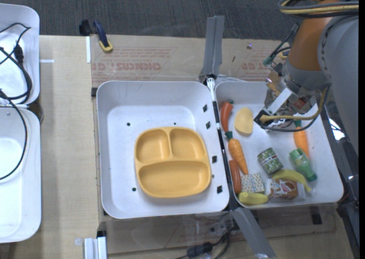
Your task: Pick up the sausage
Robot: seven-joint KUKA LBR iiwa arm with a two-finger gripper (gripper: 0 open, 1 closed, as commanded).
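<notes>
The sausage, a reddish-orange stick, lies along the left wall of the right bin, near its far end. A similar reddish piece lies further forward along the same wall. My gripper hangs low over the far right part of that bin, about a hand's width to the right of the sausage, with a pale potato-like piece between them. Nothing is visibly held.
The right bin also holds two carrots, a green can, a green bottle, a banana, a yellow fruit and small packets. A yellow divided plate sits in the left bin.
</notes>
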